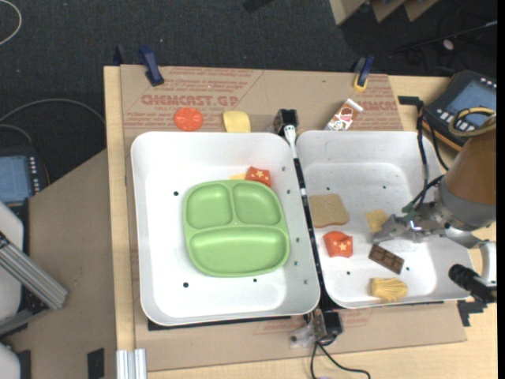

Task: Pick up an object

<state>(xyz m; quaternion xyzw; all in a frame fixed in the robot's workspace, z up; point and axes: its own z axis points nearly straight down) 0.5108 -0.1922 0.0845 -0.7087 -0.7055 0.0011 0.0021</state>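
Hand [397, 226] low in the right bin [359, 144], right of frame centre; finger spread impossible to tell. Nearest: yellow piece [376, 220] just left, touching or nearly; brown bar [387, 257] just below, long axis slanting down-right.

Both white bins [150, 212] look like smooth, slightly glossy plastic. The green divided plate [235, 229] is matt plastic. The tabletop [197, 93] is printed brown cardboard.
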